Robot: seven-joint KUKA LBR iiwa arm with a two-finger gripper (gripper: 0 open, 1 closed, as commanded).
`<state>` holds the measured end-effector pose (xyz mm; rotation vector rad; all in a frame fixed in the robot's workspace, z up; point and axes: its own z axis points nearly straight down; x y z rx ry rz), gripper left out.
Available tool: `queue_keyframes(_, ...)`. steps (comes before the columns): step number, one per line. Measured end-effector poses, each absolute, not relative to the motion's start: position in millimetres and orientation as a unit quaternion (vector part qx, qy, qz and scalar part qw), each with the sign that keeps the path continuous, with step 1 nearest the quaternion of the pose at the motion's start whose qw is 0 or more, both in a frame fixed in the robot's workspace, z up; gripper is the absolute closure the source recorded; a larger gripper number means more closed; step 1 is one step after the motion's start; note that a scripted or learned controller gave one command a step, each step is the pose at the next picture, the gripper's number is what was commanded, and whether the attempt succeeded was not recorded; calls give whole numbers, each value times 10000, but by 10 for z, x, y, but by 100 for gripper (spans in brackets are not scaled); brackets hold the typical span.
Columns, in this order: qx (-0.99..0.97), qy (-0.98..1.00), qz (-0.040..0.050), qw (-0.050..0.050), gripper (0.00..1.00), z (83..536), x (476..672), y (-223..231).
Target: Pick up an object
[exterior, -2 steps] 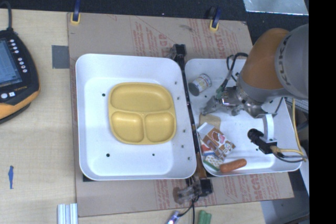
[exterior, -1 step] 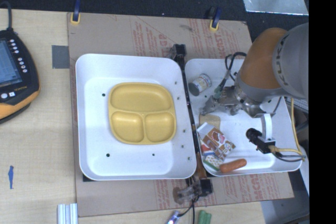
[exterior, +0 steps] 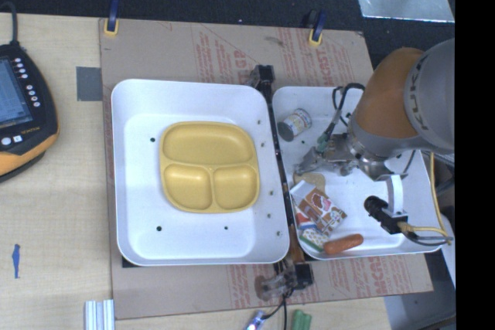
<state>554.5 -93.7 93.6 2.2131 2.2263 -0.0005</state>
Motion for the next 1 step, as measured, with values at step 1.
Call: queue_keyframes(1, 7037, 7105, -8, 10, 100, 1040, 5548, -941)
